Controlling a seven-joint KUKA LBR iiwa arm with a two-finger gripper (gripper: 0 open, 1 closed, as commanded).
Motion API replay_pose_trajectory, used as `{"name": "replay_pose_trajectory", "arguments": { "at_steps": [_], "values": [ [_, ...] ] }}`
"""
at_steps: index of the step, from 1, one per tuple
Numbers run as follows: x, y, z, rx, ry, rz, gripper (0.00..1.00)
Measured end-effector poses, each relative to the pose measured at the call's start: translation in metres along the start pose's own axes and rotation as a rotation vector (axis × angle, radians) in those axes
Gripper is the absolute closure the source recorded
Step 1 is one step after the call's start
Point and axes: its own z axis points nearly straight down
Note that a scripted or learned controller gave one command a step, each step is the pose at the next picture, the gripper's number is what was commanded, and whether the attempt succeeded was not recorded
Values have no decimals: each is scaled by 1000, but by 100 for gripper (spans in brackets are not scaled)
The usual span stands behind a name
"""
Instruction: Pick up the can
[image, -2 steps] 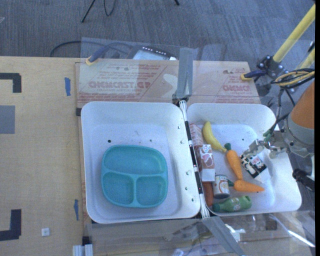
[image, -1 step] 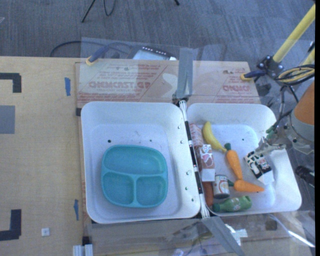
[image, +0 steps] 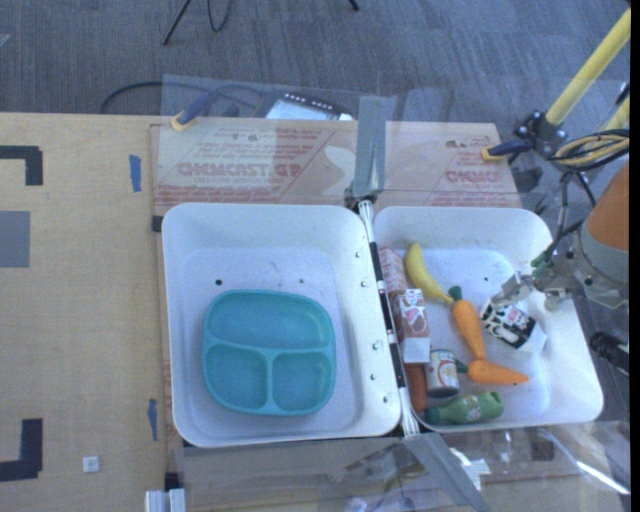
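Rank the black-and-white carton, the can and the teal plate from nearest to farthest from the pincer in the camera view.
1. Black-and-white carton, right bin, just below the pincer.
2. Can, right bin, near its lower left.
3. Teal plate, left bin, farthest.

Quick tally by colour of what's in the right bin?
Orange: 2, carrot and carrot
Yellow: 1, banana
Green: 1, bottle
Red-and-white: 3, can, packet, packet
Black-and-white: 1, carton
Total: 8
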Motion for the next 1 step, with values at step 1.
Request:
{"name": "replay_pose_trajectory", "arguments": {
  "at_steps": [1],
  "values": [
    [8,-5,19,-3,13,258,0]
  ]
}}
